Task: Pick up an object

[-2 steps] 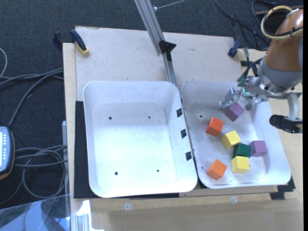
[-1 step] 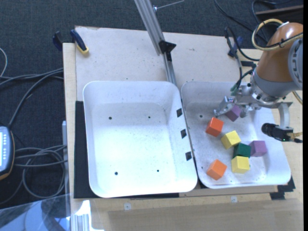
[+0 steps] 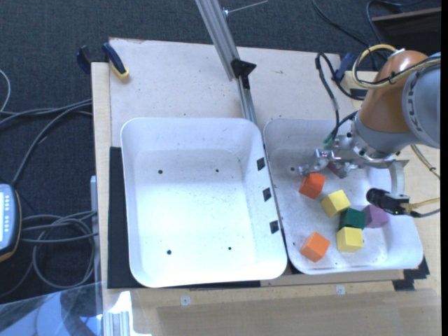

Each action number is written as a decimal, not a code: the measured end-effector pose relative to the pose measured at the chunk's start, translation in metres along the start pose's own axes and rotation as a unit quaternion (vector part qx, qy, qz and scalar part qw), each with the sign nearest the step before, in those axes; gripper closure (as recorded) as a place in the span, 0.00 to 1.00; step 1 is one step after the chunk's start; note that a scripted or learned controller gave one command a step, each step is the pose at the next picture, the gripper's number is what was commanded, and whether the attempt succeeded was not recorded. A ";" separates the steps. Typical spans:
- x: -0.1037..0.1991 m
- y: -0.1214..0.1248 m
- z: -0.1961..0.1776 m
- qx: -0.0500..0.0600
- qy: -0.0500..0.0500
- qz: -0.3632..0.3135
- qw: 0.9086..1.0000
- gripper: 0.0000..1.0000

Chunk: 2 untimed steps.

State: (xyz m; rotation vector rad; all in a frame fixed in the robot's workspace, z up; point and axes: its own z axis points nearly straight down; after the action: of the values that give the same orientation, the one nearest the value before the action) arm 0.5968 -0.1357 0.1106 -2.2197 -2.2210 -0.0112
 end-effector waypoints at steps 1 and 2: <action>-0.001 0.003 -0.015 -0.005 -0.002 -0.001 1.000 1.00; -0.003 -0.004 -0.075 -0.002 -0.004 0.000 1.000 1.00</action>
State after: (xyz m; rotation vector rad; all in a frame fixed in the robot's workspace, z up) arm 0.5927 -0.1393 0.1854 -2.2247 -2.2274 -0.0064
